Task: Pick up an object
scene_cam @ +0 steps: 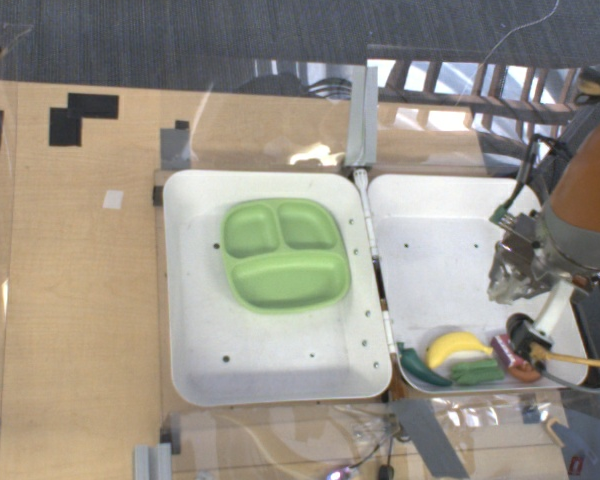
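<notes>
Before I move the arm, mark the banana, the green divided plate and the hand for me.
banana (457, 347): camera view, middle of its yellow curve.
green divided plate (285, 281): camera view, floor of its large lower compartment.
hand (512, 286): camera view, lower end of the grey mechanism.

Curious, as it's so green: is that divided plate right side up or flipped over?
Right side up: the green plate shows its three hollow compartments facing up.

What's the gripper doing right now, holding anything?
Gripper: over the right bin, above the toy pile; whether it grips anything cannot be told.
</notes>
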`<state>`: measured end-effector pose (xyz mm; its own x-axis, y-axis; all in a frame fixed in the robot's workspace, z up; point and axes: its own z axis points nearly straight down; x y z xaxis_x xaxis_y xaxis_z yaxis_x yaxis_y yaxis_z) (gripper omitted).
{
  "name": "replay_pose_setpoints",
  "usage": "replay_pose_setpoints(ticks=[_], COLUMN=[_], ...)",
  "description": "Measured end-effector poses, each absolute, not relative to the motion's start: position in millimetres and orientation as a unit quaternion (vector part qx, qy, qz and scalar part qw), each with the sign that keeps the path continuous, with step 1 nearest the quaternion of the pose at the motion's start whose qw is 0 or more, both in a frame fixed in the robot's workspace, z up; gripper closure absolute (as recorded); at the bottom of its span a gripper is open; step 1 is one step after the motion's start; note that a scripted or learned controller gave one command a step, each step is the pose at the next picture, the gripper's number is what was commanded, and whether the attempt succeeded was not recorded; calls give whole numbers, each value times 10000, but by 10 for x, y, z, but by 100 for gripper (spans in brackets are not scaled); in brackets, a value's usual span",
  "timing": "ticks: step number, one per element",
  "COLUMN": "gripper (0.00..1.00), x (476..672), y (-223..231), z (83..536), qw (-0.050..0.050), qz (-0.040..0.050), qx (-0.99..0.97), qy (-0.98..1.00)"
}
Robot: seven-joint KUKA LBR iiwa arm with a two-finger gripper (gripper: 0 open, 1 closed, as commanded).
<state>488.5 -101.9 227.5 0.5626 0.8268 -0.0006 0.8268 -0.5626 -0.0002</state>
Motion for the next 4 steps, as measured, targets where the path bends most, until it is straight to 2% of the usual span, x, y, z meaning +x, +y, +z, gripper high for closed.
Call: replay_pose_setpoints(ticks=[1, 2, 3, 4], gripper=[100, 100, 0, 0], x=[4894, 4881, 4880, 4881], y=[-1415, -778, -778, -1391], z=[928, 1886, 1883, 2406], qw=[17, -5, -5, -1], qz=[27, -8, -10, -13], qx=[9142, 9510, 9509, 9467], qy=[4053, 3092, 3095, 3222])
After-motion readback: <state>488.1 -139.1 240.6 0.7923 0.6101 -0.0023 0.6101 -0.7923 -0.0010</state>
